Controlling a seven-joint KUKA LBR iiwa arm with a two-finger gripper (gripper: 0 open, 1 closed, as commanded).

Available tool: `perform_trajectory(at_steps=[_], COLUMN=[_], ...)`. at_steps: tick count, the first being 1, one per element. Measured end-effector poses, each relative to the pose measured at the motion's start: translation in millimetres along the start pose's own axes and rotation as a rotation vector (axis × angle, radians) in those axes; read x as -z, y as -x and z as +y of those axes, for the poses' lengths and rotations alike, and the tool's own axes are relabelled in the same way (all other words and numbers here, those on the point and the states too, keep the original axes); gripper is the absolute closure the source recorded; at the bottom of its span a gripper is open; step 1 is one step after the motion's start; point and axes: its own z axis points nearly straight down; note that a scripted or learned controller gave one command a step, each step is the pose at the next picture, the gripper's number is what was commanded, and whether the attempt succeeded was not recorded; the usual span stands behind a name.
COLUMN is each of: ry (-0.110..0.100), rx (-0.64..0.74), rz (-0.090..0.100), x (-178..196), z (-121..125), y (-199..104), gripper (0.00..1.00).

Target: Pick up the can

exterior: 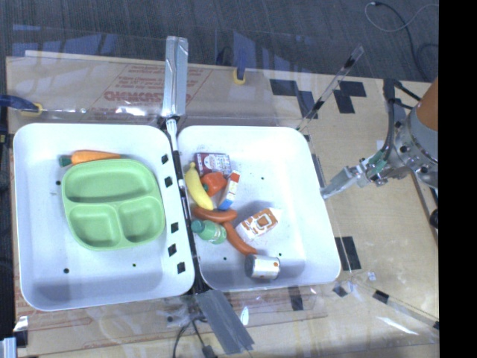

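The can [264, 266] lies on its side at the right bin's [313, 200] near edge, just beside a curved orange sausage [232, 230]. The approach has hardly begun — the gripper [334, 185] hangs outside that bin's right wall; whether it is parted I cannot tell. Next it must travel in over the can and descend. Around it: a banana [197, 188], a small carton [260, 223], a green bottle [209, 232]. The left bin [37, 274] holds a green divided tray [113, 203] and a carrot [94, 156].
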Motion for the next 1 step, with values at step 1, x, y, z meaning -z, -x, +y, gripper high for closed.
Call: perform_trajectory(at_steps=[1], ry=[0.002], rx=[-0.007], rz=[-0.002], x=[85.9], z=[-0.3], y=[-0.2], gripper=[0.0])
